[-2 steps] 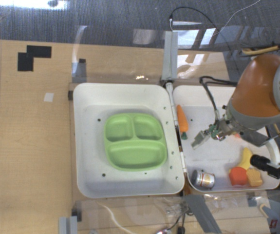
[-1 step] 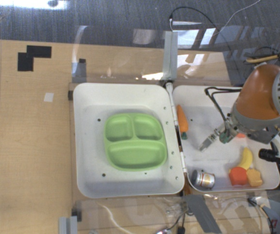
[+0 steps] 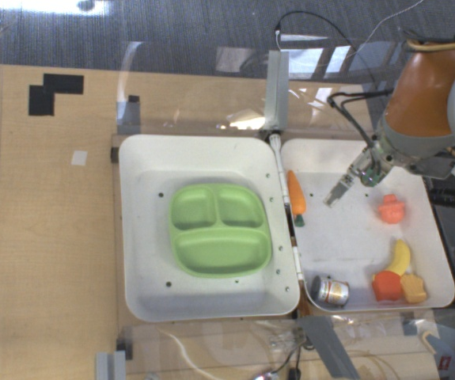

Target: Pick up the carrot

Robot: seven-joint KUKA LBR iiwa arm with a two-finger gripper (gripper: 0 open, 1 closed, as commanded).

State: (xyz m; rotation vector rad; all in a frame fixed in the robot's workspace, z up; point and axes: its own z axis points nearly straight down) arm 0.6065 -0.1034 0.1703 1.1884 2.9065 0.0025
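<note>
The carrot [image 3: 294, 195] lies in the right bin [image 3: 441, 291], hard against the wall it shares with the left bin [image 3: 132, 291], its long axis running up and down that wall with the green stem end nearest me. The claw [image 3: 339, 190] hangs just to the carrot's right, nothing between its fingers, though how wide they stand I cannot tell from here. So the coming reach is, I'd say, a short move leftward. I count one carrot, one pink piece [image 3: 392, 210], one banana [image 3: 400, 256], one red piece [image 3: 386, 286], one orange lump [image 3: 413, 288], one can [image 3: 331, 291], and one green plate [image 3: 219, 229] in the left bin.
</note>
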